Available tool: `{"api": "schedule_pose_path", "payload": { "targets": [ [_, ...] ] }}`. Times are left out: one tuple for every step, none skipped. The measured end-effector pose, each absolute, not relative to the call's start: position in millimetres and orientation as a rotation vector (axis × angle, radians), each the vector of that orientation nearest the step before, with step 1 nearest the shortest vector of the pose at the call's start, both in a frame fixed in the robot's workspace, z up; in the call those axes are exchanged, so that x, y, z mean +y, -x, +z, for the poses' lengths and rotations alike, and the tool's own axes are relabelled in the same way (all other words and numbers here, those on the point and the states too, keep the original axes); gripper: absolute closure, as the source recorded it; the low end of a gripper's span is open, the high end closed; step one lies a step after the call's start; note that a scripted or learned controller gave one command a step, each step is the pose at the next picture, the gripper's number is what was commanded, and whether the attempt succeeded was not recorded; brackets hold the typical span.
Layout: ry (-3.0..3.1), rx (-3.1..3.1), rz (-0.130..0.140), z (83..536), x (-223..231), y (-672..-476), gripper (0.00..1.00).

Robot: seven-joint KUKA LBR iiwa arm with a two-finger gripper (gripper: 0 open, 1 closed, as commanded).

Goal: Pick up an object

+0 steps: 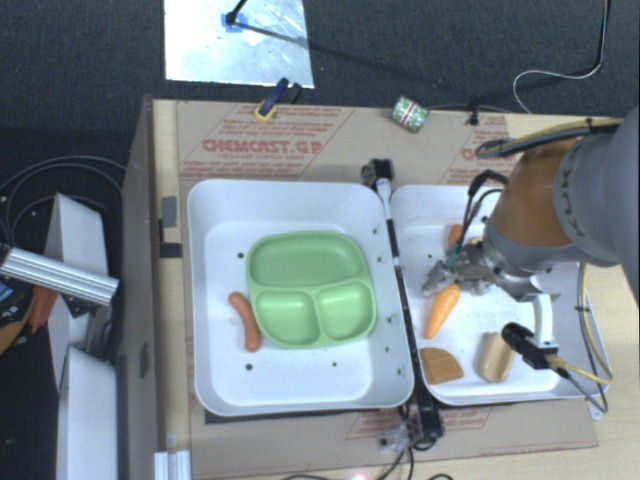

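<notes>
In the right bin [470, 393] an orange carrot [439, 313] lies tilted, its thick end up against my gripper [452, 276]. The gripper hangs low over the bin's left half, right at the carrot's upper end; I cannot make out whether it touches the carrot. A small orange piece [455, 234] shows just above the gripper. A brown round cookie [441, 365] and a beige block [493, 357] lie near the bin's front edge. The grey arm with its orange band [535, 203] covers the bin's right part.
The left bin [215, 228] holds a green divided plate [311, 288] with a reddish sausage [245, 321] beside its left edge. A black divider bar [395, 268] runs between the bins. A small green can [409, 113] sits on the cardboard behind.
</notes>
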State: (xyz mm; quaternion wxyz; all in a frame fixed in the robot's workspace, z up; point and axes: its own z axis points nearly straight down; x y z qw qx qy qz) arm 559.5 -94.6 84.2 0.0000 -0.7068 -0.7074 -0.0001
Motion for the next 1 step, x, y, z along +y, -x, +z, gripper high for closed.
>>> {"api": "schedule_pose_path", "payload": {
  "targets": [
    [2.221, -2.224, -0.003, 94.7, -94.3, -560.3, 1.0]
  ]
}}
